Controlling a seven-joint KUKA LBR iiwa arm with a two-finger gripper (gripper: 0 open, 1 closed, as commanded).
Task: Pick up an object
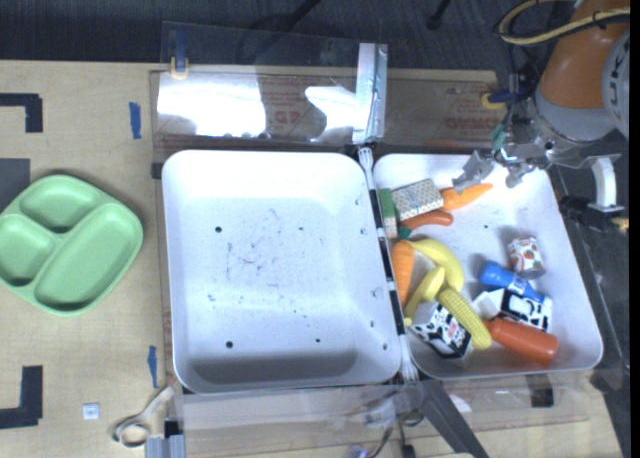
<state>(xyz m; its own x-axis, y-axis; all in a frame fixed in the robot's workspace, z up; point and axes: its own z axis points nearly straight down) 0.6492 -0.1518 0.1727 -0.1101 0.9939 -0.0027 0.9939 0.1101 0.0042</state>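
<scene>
My gripper (499,168) hangs over the back of the right bin (572,276), fingers spread and nothing between them. Just below its left finger lies a small orange carrot (466,195). Further forward in this bin are a grey-green block (415,197), a second orange carrot (402,268), a yellow banana (441,258), a corn cob (466,314), a cow-patterned toy (440,332), a blue piece (495,275), a small red and white can (525,255) and an orange-red sausage shape (524,340).
The left bin (270,266) adjoins the right one along a shared middle wall. A green divided plate (66,243) rests on the bench at far left. A clear plastic panel (270,96) stands behind the left bin. Cables loop above the arm at upper right.
</scene>
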